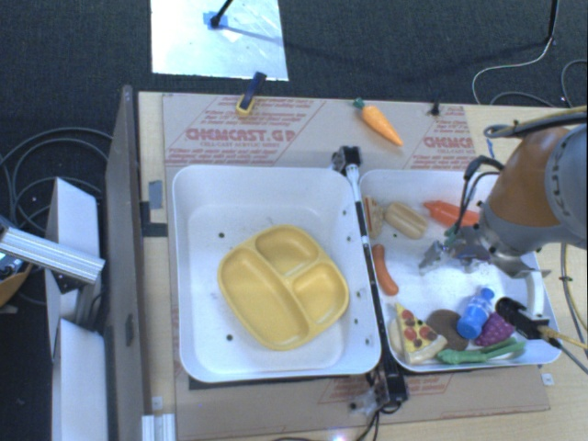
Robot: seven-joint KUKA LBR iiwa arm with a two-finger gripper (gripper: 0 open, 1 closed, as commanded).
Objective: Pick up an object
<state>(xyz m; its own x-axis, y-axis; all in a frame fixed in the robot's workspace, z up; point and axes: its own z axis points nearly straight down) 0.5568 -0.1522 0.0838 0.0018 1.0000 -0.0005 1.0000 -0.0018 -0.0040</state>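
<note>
Camera view: candidate objects crowd the right white bin (528,361): a small blue plastic bottle (475,312), a purple grape cluster (496,329), a toy pizza slice (415,332). My end effector (447,251) hovers mid-bin above bare floor; whether it is wide or narrow I cannot tell. Best practice: centre over one isolated item, descend vertically. The yellow divided tray (283,286) occupies the left bin.

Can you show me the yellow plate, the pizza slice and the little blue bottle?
yellow plate (283,286), camera view, middle divider
pizza slice (418,335), camera view, topping side
blue bottle (474,313), camera view, its body
</note>
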